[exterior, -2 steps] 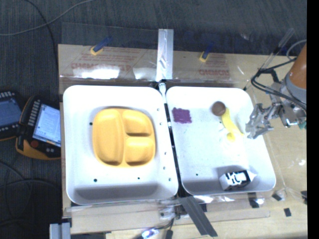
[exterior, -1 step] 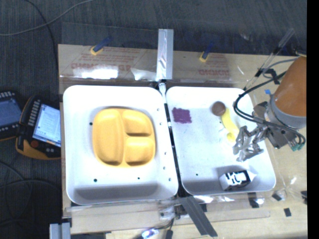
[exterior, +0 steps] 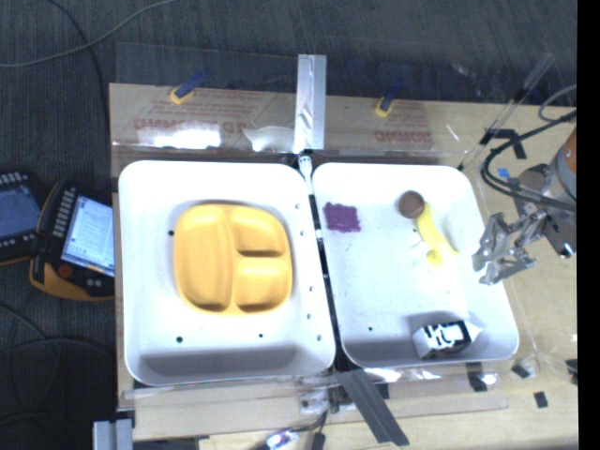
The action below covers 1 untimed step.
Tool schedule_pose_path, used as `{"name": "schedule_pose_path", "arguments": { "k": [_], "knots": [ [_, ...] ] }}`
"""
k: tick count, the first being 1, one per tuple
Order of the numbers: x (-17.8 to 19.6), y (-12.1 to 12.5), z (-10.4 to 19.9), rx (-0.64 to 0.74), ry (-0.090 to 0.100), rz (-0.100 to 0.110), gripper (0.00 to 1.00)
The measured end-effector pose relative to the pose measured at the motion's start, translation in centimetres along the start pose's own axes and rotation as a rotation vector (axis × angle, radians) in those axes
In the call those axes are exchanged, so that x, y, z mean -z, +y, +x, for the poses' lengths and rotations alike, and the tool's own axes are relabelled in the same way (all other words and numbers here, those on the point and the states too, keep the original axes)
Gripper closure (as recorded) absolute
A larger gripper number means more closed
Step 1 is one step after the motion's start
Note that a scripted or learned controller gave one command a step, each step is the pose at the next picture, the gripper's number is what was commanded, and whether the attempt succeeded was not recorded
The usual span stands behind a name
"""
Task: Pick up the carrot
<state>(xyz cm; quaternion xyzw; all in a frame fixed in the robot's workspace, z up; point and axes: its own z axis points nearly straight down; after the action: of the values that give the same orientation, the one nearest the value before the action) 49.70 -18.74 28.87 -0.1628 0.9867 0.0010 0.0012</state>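
The carrot (exterior: 431, 235) looks light, stiff and slick to us, best pinched mid-length (whether the gripper (exterior: 502, 251) has its jaws open we cannot tell).

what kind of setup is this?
Likely a robotics lab bench, not a kitchen. Two white bins sit side by side, one holding a yellow divided plate, the other toy food items. A teach pendant and loose cables lie on grey carpet; the tool hangs at the right bin's edge.
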Motion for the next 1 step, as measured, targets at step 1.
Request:
{"name": "schedule_pose_path", "arguments": {
  "k": [1],
  "knots": [
    [-5.36,1.06,-2.74,0.541,0.001,-0.004,1.0]
  ]
}}
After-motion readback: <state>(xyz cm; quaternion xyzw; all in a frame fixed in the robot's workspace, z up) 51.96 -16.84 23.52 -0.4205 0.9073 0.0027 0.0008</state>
